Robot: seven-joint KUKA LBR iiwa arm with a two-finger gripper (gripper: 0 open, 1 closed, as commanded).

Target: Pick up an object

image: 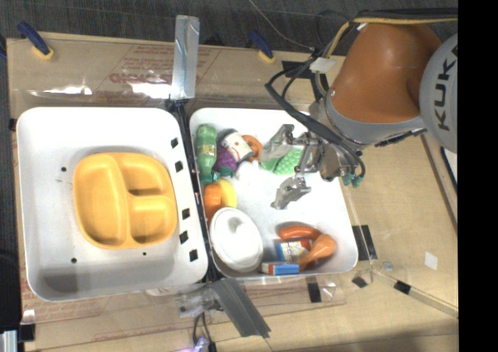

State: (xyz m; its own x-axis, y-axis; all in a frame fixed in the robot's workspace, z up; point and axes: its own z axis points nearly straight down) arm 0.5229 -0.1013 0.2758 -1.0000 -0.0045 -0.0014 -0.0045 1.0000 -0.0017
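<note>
The metal two-finger hand (289, 187) hung with its fingers spread and nothing between them, over bare floor in the right-hand shallow white bin (342, 210), with the light green knobbly plastic toy (286, 159) just beyond its fingertips, toward the bin's far wall.

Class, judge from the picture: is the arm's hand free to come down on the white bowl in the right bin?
Probably yes. The white bowl lies uncovered at the bin's near edge, and the hand hangs above bare floor just beside it.

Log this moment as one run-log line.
phase: reach | gripper: over right bin, nothing seen held | nearest: green toy | yellow tray: left bin
</note>
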